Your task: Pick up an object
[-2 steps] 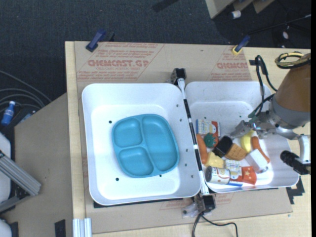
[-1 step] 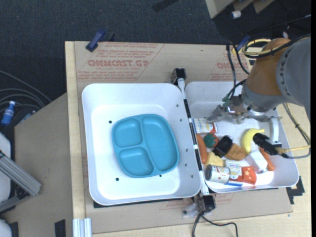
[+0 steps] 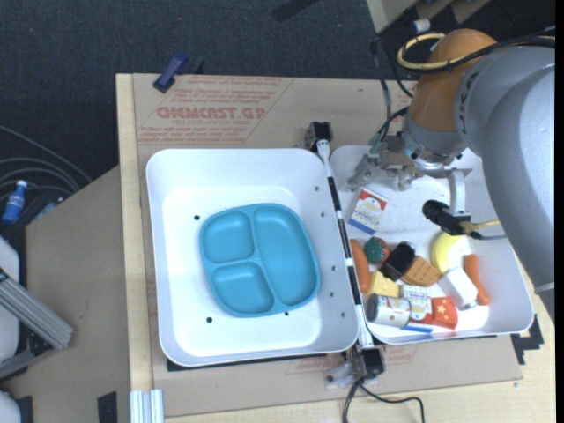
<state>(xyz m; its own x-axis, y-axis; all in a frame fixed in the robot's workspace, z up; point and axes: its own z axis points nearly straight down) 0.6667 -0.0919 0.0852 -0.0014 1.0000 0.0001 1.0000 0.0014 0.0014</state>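
**Operator:** So, what are you looking at, biggest first?

**Spotter:** You have the grey arm (image 3: 515, 122) coming in from the right, its orange band (image 3: 445, 82) above the wrist. Under it lies the cardboard-topped bench (image 3: 220, 117), printed with red lettering. On it sit the two white bins, touching along their inner rims. The left bin (image 3: 176, 192) holds a blue three-compartment tray (image 3: 260, 258), lying flat near its middle.

**Operator:** And the things to pick?

**Spotter:** You will find them all in the right bin (image 3: 509, 311), heaped toward its near side. A yellow lemon (image 3: 449, 249) sits by the right wall, with an orange carrot (image 3: 476, 278) just beside it. A tan waffle (image 3: 421, 273) touches a black block (image 3: 398, 260). A red-labelled carton (image 3: 412, 309) lies on its side along the near rim. A small white packet (image 3: 370, 210) lies apart from the heap, toward the far left corner.

**Operator:** The gripper?

**Spotter:** The gripper (image 3: 388, 173) hangs over the far left part of the right bin, just beyond the white packet. You cannot tell from this angle how its grip stands, and nothing shows held in it.
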